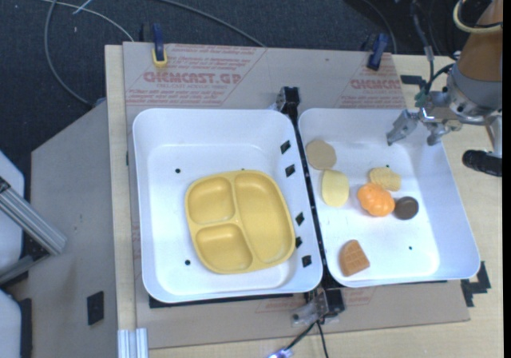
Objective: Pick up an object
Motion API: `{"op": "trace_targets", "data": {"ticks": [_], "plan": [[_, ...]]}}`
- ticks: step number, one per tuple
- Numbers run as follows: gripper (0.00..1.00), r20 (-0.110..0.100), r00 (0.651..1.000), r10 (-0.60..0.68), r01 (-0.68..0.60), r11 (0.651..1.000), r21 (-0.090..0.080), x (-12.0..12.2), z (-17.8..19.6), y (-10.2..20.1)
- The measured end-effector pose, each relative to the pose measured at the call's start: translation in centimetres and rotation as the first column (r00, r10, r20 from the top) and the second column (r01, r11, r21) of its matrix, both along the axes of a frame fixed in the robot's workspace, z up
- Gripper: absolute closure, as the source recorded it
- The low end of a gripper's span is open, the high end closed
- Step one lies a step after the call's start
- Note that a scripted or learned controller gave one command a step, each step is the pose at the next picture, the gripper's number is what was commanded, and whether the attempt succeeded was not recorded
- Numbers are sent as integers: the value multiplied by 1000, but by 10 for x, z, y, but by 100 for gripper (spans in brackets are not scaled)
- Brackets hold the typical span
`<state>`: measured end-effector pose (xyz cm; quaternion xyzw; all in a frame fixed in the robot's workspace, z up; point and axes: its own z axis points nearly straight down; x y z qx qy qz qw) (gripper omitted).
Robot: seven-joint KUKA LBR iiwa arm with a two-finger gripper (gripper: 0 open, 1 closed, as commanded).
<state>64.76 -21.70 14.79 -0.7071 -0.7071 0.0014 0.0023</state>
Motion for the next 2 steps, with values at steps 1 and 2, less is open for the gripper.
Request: {"op": "trace_targets", "data": {"ticks": [1, 2], "plan": [[0, 1, 1000, 2, -2, 1000, 0, 2, -50, 10], [0, 3, 1000, 2, -2, 1000, -1, 2, -63, 11]]}}
